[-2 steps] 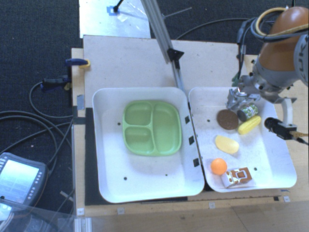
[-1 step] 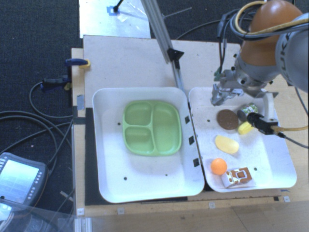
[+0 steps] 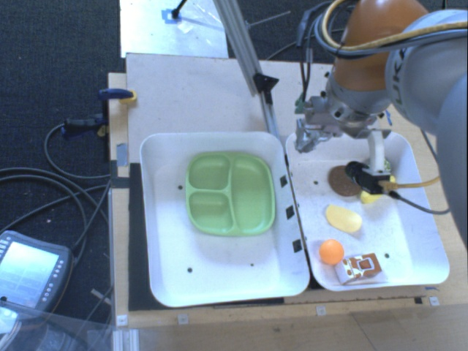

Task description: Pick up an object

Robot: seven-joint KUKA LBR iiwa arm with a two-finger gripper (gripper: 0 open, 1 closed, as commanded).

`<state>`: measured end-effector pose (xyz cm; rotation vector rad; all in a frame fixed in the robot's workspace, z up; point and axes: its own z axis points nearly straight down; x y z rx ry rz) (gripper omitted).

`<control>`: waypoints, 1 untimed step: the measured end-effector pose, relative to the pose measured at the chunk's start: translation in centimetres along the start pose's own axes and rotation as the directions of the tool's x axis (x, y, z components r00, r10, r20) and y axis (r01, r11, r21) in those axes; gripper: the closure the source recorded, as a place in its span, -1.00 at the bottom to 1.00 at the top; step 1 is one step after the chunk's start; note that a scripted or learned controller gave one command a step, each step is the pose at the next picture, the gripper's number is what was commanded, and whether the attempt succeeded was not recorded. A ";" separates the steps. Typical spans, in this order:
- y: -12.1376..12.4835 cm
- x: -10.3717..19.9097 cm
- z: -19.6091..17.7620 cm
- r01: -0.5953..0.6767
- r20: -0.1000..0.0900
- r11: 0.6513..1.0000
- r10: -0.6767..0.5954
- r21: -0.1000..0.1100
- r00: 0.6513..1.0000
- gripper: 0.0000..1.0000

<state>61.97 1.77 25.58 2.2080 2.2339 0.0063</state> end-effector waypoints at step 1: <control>0.1 5.5 0.1 0.000 0.000 1.000 0.000 0.001 1.000 1.00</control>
